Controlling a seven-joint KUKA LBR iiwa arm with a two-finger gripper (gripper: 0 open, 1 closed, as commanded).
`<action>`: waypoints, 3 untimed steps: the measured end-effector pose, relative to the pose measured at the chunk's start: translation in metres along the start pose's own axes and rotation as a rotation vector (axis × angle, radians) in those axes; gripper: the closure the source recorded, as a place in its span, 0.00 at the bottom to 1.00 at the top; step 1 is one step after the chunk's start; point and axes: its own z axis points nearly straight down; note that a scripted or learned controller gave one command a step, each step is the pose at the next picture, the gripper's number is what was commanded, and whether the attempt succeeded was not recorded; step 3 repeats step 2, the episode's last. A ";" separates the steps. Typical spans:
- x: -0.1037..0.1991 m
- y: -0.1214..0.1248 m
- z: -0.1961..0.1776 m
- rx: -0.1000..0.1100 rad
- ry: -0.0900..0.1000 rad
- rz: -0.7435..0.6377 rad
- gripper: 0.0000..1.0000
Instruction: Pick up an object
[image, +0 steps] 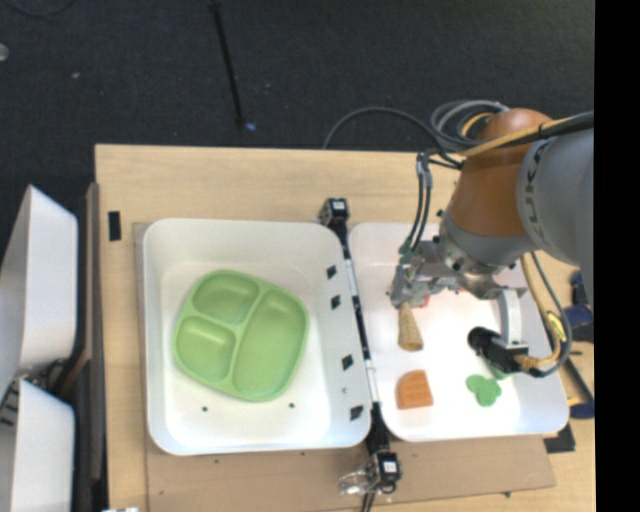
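Bench (250, 180): a pale wooden top is carrying two shallow white bins side by side, with dark carpet showing beyond it.

Left bin (160, 400): it is holding one item, a green divided plate (241, 334) with three compartments, lying flat and slightly turned near the middle of the bin floor, well apart from every wall.

Right bin (535, 415): it is holding three loose items in its nearer half. A tan cone-shaped piece (410, 328) is lying toward the bin's left side, narrow end pointing up-frame. An orange block (415, 390) is sitting just below it, near the divider between the bins but not touching it. A small green piece (485, 389) is lying to the right of the block, apart from it.

Arm (520, 190): grey with an orange band, it is reaching in from the right and hanging over the far half of the right bin, covering much of that floor. Cables (470, 120) are looping off behind it.

Gripper (412, 292): it is pointing down directly above the wide-to-narrow top of the tan cone-shaped piece; whether it is touching cannot be told, nor whether it is spread or closed.

A black fitting (492, 345) on a cable is hanging beside the green piece, crowding that corner.
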 end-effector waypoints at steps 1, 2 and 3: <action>0.058 0.002 -0.017 -0.003 0.000 -0.002 1.00; 0.106 0.002 -0.032 -0.002 0.000 -0.001 1.00; 0.106 0.002 -0.032 -0.002 0.000 -0.001 1.00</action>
